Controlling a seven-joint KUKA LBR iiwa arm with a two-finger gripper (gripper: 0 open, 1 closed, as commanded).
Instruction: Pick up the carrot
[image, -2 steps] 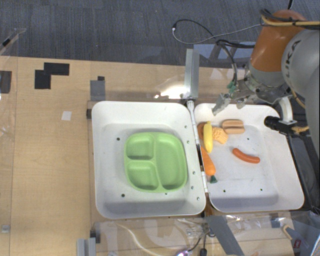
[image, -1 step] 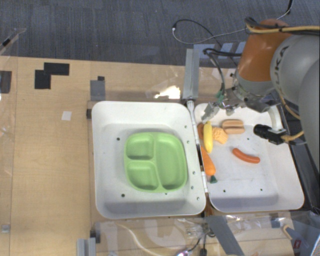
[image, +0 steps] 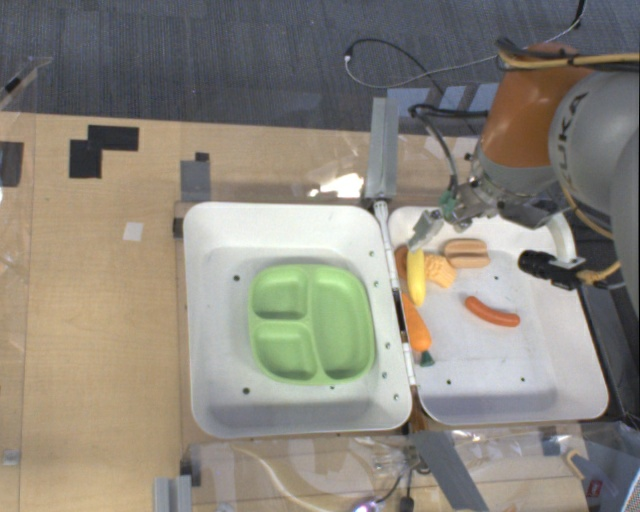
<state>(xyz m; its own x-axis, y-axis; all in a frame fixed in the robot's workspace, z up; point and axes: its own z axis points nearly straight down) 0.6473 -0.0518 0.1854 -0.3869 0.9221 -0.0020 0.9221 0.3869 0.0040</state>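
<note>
Looking down on the bench (image: 90, 330) from the one fixed camera, two shallow white bins sit side by side: the left bin (image: 215, 330) holds one green plate (image: 310, 322) with three compartments, and the right bin (image: 540, 370) holds the food. Counted there are one carrot (image: 414, 325), one banana (image: 415, 277), one chunk of yellow cheese (image: 438, 270), one bread roll (image: 466, 253) and one sausage (image: 492, 312). The carrot lies lengthwise along the right bin's left wall, its orange body running from near the top of that wall down to a green stub at the lower end; the banana lies partly over its upper half, and the cheese touches the banana's right side. The roll sits just above and right of the cheese, and the sausage lies apart to the right, tilted. One arm (image: 590, 130) comes in from the right, and its gripper (image: 430, 225) hangs above the upper end of the carrot and banana; whether it is open or closed cannot be told, and nothing is seen gripped. Part of the word "KUKA" can be read on the arm's grey shell beside the orange band (image: 520, 115). Four black patches are stuck to the bench at upper left
</note>
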